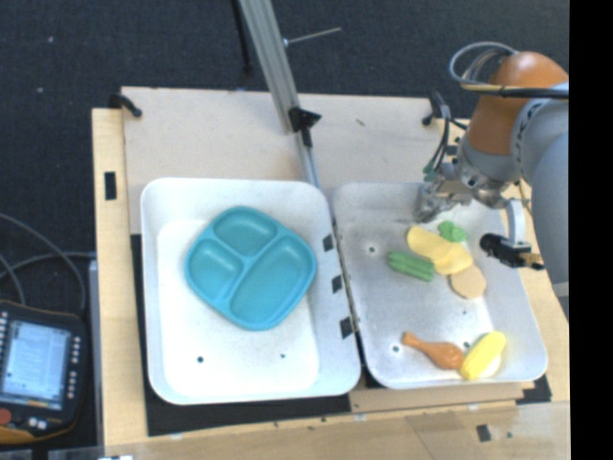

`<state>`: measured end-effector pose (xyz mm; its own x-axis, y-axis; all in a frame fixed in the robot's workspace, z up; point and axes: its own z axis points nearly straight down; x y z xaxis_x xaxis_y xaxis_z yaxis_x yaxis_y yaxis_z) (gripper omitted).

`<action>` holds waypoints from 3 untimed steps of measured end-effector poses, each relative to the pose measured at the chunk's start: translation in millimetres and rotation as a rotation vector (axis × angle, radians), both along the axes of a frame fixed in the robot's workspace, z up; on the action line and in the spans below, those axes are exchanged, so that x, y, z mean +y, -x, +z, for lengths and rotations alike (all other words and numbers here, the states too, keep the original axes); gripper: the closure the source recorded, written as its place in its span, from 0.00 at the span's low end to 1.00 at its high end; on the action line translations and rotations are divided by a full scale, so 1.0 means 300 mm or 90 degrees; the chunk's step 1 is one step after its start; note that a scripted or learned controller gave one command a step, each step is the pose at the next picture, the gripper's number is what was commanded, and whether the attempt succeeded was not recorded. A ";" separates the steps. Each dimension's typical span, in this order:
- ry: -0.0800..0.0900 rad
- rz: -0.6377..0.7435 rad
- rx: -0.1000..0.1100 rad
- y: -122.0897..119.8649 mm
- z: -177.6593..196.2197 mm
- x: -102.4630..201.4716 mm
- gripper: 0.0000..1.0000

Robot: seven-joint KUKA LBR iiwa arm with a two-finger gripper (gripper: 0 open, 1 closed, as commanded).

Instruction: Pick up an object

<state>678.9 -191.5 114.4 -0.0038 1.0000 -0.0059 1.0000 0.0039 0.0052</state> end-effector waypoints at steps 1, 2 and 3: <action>-0.003 -0.001 -0.001 0.008 0.155 0.009 1.00; -0.003 0.000 -0.001 -0.007 0.305 0.010 1.00; -0.002 0.000 -0.001 -0.010 0.461 0.004 1.00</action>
